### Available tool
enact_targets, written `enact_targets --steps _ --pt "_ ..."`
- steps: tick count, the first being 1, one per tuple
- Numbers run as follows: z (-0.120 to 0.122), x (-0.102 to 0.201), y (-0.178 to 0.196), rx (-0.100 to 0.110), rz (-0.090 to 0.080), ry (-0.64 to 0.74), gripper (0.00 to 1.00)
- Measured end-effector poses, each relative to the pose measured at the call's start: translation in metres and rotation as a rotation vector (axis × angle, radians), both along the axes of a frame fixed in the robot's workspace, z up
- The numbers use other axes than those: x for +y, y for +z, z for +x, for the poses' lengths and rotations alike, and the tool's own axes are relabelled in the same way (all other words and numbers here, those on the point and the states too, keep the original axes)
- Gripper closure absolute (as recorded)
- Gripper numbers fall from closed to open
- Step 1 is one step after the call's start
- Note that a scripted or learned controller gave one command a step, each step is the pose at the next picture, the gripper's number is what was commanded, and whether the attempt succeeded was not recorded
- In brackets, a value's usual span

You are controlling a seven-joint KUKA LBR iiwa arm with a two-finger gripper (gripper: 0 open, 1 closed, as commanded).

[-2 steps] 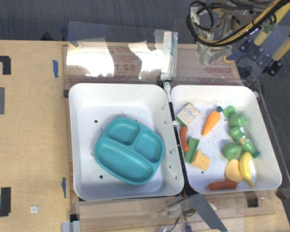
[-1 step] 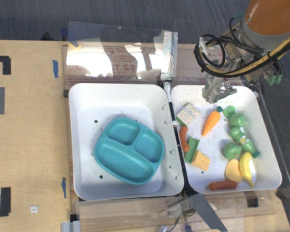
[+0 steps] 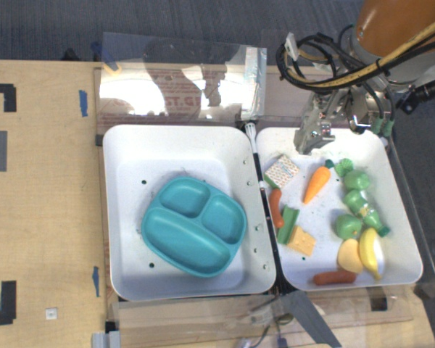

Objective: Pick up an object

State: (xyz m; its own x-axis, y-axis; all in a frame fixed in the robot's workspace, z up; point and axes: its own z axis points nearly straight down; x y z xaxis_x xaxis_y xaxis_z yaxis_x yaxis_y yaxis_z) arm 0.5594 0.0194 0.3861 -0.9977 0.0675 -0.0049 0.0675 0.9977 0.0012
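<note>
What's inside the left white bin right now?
Just a teal divided plate, lying in the left bin, its three compartments bare. Whatever might sit beneath the plate is covered and cannot be seen.

two white bins [image 3: 123,151], one teal plate [image 3: 194,225], roughly ten toy foods [image 3: 316,183]

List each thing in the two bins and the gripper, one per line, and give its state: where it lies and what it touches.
Gripper: above the right bin's back edge, holding nothing.
Teal plate: right side up in the left bin, nothing on it.
Carrot: lying flat in the right bin, untouched.
Banana: lying against the lemon.
Cracker: flat, by the divider.
</note>
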Motion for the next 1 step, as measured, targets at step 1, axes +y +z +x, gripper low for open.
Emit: enact_targets --steps 1 --pt "0.0610 -0.0419 0.0223 -0.003 -0.001 -0.004 1.00"
